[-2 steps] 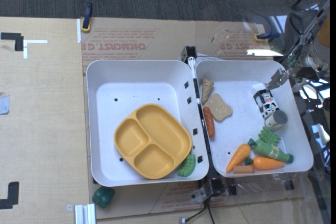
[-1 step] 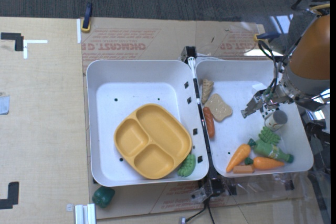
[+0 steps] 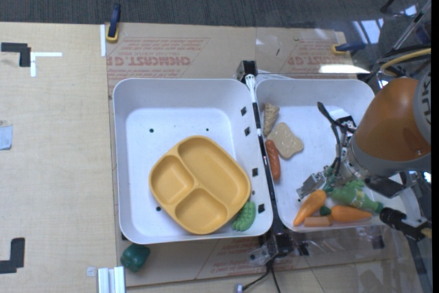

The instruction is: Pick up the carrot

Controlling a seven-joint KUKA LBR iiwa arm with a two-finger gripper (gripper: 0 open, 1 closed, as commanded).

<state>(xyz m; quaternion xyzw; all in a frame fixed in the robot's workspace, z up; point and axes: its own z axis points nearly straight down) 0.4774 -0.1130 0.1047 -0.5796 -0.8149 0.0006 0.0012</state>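
Table: pale wood, with cardboard under two white bins set side by side.
Left bin: holds a yellow divided plate; a green pickle-like piece lies at the plate's lower right edge.
Right bin: holds the food pile and the arm's working end.
Arm: grey with an orange band, reaching in from the right, low over the right bin's near corner.
Hand: down among the food, just above the carrot; whether it is spread or pressed together cannot be told, the metal parts are too cluttered.
Carrot: orange, tilted, lying on the bin floor near the front wall, beside a second orange piece and a green vegetable.
Other food: toast slice, sausage, near the divider.
Progress: judged early; carrot not lifted, grasp and lift left.
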